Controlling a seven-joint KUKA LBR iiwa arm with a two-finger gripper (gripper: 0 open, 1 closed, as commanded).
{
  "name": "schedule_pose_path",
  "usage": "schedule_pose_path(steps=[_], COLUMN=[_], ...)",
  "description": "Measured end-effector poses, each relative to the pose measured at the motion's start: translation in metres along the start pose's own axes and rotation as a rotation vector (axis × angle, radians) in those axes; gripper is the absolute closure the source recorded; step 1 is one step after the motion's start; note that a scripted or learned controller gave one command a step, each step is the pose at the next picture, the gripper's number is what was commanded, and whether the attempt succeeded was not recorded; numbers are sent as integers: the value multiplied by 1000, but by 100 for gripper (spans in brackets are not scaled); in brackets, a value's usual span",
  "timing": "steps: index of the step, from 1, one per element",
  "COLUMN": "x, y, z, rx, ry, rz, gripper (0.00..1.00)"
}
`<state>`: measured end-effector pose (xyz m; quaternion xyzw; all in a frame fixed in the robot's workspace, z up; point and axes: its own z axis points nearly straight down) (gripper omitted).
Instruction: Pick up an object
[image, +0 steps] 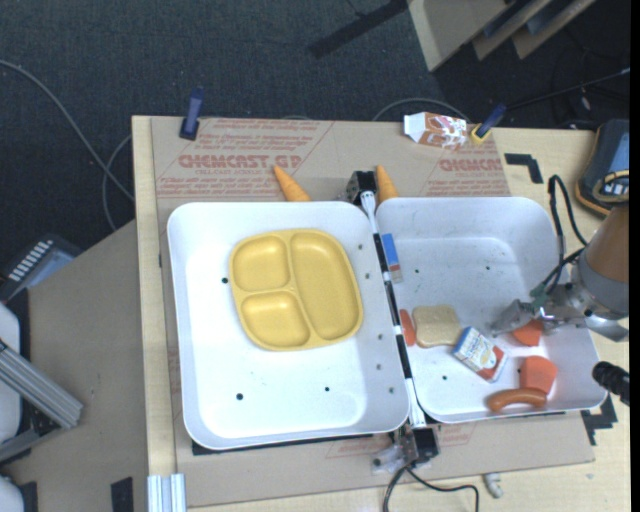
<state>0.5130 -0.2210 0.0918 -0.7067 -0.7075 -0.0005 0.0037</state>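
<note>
The bench (250, 150) was brown board over dark carpet. In the right bin (460, 230), the gripper (515, 322) hovered near a small carton (477, 352), an orange cup (538, 373) and a tan block (436, 325).

Gripper (512, 320) low, arm (605, 262) from right

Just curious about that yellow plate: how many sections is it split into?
3. The yellow plate in the left bin has one long section on its right side and two smaller ones on its left, one behind the other.
</note>
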Motion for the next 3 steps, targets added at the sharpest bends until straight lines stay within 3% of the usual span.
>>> schedule_pose_path(steps=[1, 2, 3], x=[-2, 97, 148], y=[1, 60, 110], z=[-11, 6, -94], rx=[-5, -11, -8], ry=[-5, -6, -6], rz=[2, -1, -1], gripper=[100, 100, 100])
